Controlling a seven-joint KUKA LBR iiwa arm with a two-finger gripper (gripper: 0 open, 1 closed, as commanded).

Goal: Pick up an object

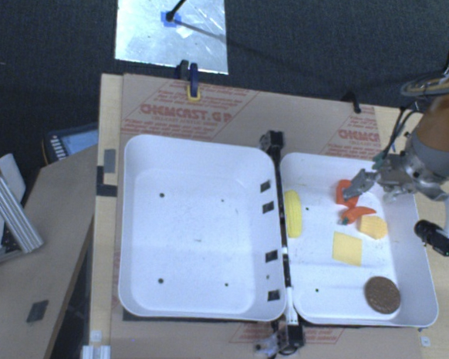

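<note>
From the camera above the desk, my gripper (pixel 357 187) hangs over the right bin (pixel 415 263), at its far side. I cannot tell how it is set. An orange piece (pixel 343 191) lies right at its tip, another orange piece (pixel 356 215) just below. A corn cob (pixel 292 213), yellow square (pixel 347 249) and brown disc (pixel 382 294) lie apart.

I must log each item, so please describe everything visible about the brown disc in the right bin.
The brown disc is a round, flat piece, dark brown with a faintly mottled, matte surface, much like a cookie. It lies flat on the floor of the right bin, in its near right corner, close to the rim. Nothing touches it; the yellow square lies apart to its upper left. It looks whole.
</note>
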